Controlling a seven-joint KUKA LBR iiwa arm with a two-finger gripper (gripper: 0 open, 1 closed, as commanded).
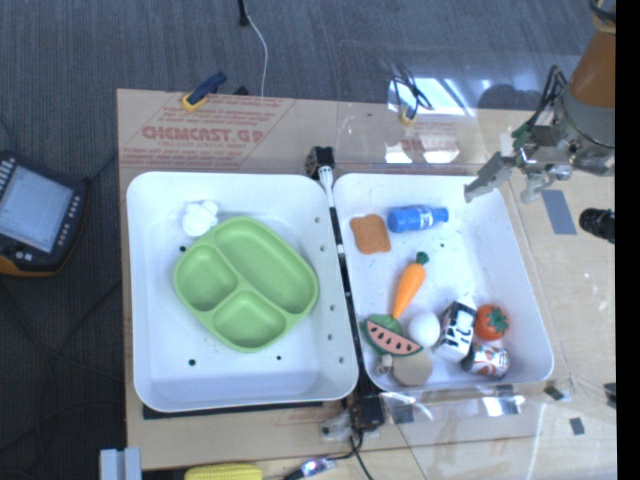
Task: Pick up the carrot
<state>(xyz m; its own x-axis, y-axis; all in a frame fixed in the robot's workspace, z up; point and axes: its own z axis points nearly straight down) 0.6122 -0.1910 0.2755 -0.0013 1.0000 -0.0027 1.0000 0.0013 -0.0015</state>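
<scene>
A: Carrot (408,288) first: we see it lying near the middle of the right bin (520,258), tilted, green top toward the far wall and tip toward us.

B: And around it? We count a blue bottle (417,217) and an orange-brown flat piece (371,234) beyond it, both apart from it.

A: On the near side we find a watermelon slice (392,336) and a white egg (425,328) just beside the carrot's tip. Further right sit a black-and-white carton (458,329), a tomato (490,321) and a small can (487,360).

B: The gripper (505,170)?

A: We see it over the bin's far right corner, well apart from the carrot, fingers spread and holding nothing.

B: The left bin (150,298) carries a green divided plate (246,283) and a white lump (199,217) at its far corner.
</scene>
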